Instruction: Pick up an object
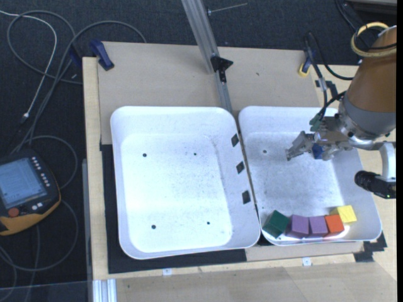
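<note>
Along the front edge of the right bin (277, 175) lies a row of small blocks: a green block (275, 223), two purple blocks (301, 225) (318, 225), an orange block (334, 223) and a yellow block (346, 214). My gripper (303, 147) hangs over the back half of that bin, well behind the row and apart from every block. It points toward the left. The grey and orange arm (373, 87) comes in from the right above it.
The left bin (126, 168) lies beside the right one, with a metal rail (201, 24) running down to the gap between them. A black fitting (374, 184) sticks over the right bin's right rim. A handheld pendant (22, 187) and cables lie on the floor at left.
</note>
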Available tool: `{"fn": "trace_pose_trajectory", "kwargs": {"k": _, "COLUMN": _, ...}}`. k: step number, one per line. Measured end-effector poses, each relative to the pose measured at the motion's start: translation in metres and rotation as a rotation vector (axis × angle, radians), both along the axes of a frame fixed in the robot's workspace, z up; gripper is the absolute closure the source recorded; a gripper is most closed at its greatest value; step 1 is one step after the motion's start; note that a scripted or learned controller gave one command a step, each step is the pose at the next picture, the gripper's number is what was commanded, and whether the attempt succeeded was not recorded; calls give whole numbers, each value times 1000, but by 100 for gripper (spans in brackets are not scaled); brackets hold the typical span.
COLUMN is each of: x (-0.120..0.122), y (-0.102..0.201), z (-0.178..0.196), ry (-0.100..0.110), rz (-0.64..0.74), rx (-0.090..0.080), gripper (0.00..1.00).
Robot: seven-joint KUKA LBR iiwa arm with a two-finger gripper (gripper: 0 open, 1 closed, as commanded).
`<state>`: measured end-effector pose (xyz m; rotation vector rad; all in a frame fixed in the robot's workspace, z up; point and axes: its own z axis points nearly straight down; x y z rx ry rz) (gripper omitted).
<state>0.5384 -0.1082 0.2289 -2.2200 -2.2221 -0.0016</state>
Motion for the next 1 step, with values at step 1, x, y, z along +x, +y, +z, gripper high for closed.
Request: {"fn": "trace_pose_trajectory", "kwargs": {"k": 1, "x": -3, "y": -81, "z": 63, "ry": -8, "rz": -8, "rx": -8, "gripper": 0}}
